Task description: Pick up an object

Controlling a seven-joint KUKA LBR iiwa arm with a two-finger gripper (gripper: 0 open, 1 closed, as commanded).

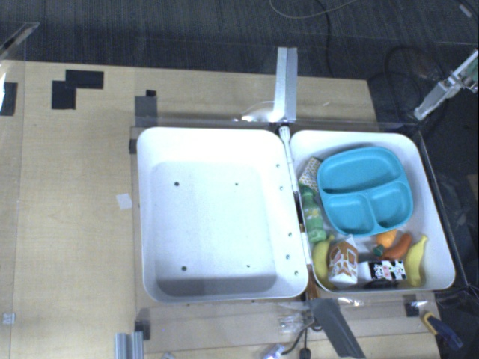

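The right bin (pixel 430 178) holds the objects. A blue divided plate (pixel 365 189) lies tilted across its upper half. Below the plate sit an orange carrot-like piece (pixel 397 243), a yellow banana (pixel 416 260), a black-and-white box (pixel 385 272) and a white cup with a brown pattern (pixel 343 262). A yellow-green fruit (pixel 320 259), green items (pixel 313 219) and a patterned packet (pixel 309 172) line the bin's left wall. A slim grey metal part, apparently my gripper (pixel 447 88), pokes in at the upper right edge, outside the bin and well above the objects.
The left bin (pixel 150 200) is a bare white basin. A metal post (pixel 287 81) stands behind the divider between the bins. Black markers (pixel 75 87) lie on the wooden bench at far left. Cables (pixel 314 6) run over the dark floor behind.
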